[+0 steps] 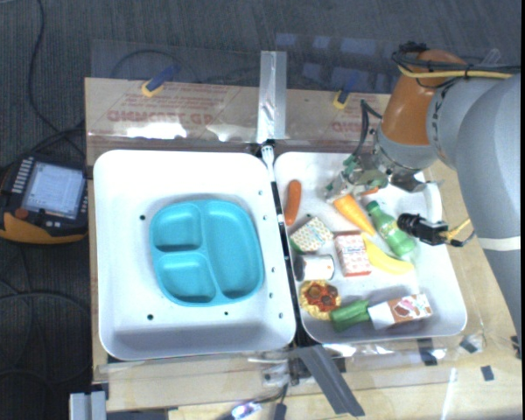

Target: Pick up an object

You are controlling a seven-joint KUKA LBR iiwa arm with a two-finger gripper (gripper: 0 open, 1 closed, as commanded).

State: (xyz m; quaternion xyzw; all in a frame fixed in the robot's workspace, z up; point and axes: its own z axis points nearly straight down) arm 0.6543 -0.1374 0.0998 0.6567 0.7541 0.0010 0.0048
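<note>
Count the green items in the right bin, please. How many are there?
2. A green bottle lies near the bin's right side, beside the banana. A green vegetable lies near the front edge, next to the pizza slice. Others may be hidden under the gripper.

faint red print on cardboard sheet (pixel 184 112), unreadable

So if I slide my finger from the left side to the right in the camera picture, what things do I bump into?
Orange handheld screen → blue divided tray → carrot → pink carton → green bottle → grey robot arm.
</note>
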